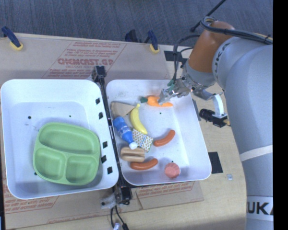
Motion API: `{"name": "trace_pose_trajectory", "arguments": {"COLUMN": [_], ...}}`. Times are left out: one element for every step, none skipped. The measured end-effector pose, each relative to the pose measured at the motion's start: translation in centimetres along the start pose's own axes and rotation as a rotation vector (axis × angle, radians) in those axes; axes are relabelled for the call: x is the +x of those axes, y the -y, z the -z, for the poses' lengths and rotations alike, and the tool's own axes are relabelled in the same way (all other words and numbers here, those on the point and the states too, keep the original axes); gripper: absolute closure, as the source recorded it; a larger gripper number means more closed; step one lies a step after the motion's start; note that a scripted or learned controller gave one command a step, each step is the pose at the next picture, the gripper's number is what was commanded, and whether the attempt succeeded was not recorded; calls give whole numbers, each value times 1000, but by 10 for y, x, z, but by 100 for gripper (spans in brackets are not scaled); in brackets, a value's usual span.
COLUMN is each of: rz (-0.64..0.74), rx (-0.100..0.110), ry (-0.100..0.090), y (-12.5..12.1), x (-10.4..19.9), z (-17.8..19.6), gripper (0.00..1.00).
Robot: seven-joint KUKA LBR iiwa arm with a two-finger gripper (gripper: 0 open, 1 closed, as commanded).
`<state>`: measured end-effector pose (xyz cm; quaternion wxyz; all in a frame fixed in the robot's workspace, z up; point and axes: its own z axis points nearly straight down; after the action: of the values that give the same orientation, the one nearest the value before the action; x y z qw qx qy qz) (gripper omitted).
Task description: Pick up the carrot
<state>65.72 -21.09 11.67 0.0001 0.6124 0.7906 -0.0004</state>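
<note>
Beside "CHEMCAST GP" cardboard [89, 56], the gripper [166, 96] meets the carrot [156, 101], grasp unclear

Looks like a robotics lab setup, going by the big grey KUKA arm [245, 104], two white bins [19, 95] clamped onto a cardboard-covered bench [86, 56], toy food [139, 119], and grey carpet [86, 8] underneath.

A bench covered in brown printed cardboard [91, 56] stands on dark grey ribbed carpet [86, 8], seen from above at a slant. Blue clamps [12, 38] pin the cardboard at the far left corner and along the far edge [152, 40]. Black tape patches [215, 162] mark the bench's right side. Even, soft light falls across the scene.
</note>
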Motion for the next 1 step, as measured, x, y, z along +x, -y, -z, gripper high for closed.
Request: {"name": "trace_pose_trajectory", "arguments": {"rz": [-172], "rx": [4], "ry": [-3], "y": [24], "x": [6], "z": [-25], "gripper": [0]}}
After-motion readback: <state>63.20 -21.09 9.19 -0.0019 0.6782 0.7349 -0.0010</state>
